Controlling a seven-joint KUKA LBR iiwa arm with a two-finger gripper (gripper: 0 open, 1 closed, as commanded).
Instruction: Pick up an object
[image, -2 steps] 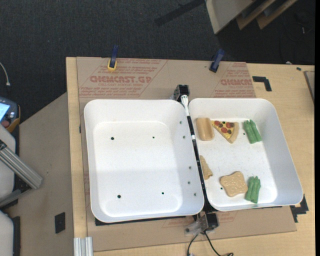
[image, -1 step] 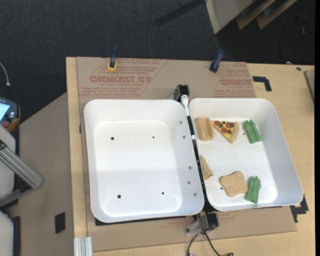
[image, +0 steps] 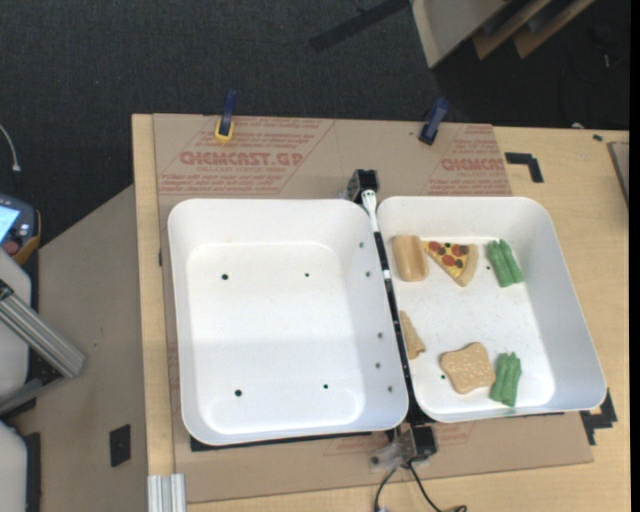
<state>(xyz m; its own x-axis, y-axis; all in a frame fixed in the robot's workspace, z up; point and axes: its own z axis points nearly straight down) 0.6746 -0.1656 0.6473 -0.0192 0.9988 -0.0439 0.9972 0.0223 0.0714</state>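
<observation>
Left bin (image: 200, 330): a shallow white tray is set on the desk (image: 160, 200), its floor marked by four small dark dots.
Right bin (image: 570, 310): a second white tray is placed touching the left bin along their shared edge.
Bread roll (image: 408, 257): a tan piece is laid at the upper left of the right bin, just beside the pizza slice (image: 452, 259).
Green pieces: one (image: 505, 263) is seen at the upper right, another (image: 507, 379) at the lower right, touching the toast slice (image: 468, 367).
Small tan piece (image: 410, 337): it is lodged against the right bin's left wall.
Clamps: a yellow-tipped one (image: 226, 122) and a blue one (image: 433, 120) are fixed at the desk's far edge.
Fingers: their state cannot be told.
</observation>
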